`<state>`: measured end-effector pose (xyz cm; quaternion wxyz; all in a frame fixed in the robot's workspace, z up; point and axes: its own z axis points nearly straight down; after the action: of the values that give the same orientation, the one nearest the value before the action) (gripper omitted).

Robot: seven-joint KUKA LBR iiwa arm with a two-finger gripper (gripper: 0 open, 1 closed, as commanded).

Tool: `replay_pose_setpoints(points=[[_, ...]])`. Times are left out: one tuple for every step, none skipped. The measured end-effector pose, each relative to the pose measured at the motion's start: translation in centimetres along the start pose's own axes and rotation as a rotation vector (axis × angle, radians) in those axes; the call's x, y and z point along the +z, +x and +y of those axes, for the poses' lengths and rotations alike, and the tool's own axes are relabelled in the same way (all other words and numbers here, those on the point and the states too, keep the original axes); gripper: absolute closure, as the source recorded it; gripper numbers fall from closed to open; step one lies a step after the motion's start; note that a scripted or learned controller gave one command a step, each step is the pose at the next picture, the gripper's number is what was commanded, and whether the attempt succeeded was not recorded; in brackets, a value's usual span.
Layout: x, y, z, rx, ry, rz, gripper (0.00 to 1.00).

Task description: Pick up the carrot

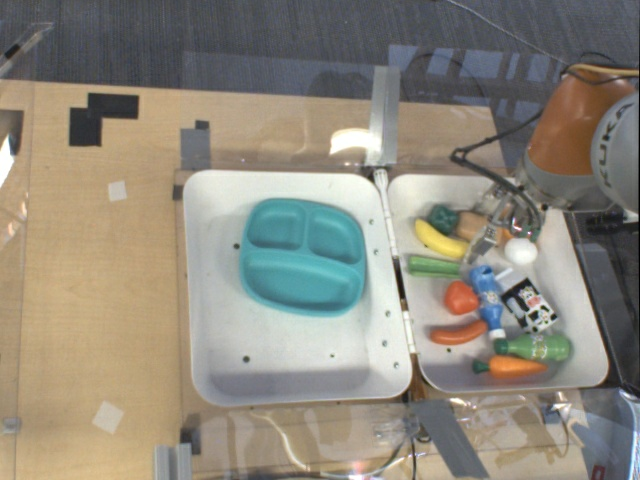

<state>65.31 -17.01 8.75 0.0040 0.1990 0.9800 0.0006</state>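
- My end effector (497, 226) hangs over the upper part of the right bin (590, 308), reaching in from the right of the frame; its fingers blur into cables and the items below, so I cannot tell whether they are apart or together
- My arm's orange band (565, 118) and grey wrist fill the upper right corner, and the frame edge cuts the arm off
- The carrot (512, 367) lies flat at the bottom of the right bin, near the front wall, orange with a small green end pointing left; it is well apart from my end effector
- A green bottle (532, 347) lies just above the carrot, close enough that I cannot tell if they touch
- A red-orange sausage-like piece (458, 334) lies left of those, and a rounded red item (460, 297) sits above it
- A blue and white bottle (487, 296) lies at a slant in the middle, next to a black and white carton (528, 304)
- A banana (440, 238) and a long green vegetable (435, 265) lie towards the bin's left wall
- Under my end effector a dark green item (442, 216), a tan piece (468, 225) and a white ball (520, 252) are partly hidden and hard to name
- The left bin (215, 298) holds a teal divided plate (302, 256)
- Both bins rest on the wooden table (90, 298)
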Motion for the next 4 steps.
replay_pose_setpoints(points=[[0.0, 1.0, 3.9, 0.134, 0.011, 0.013, 0.00], [-0.1, 4.3, 7.8, 0.185, -0.002, -0.001, 0.00], [-3.6, 0.1, 0.1, -0.077, 0.001, -0.006, 0.00], [0.0, -1.2, -0.8, -0.056, 0.004, 0.014, 0.00]])
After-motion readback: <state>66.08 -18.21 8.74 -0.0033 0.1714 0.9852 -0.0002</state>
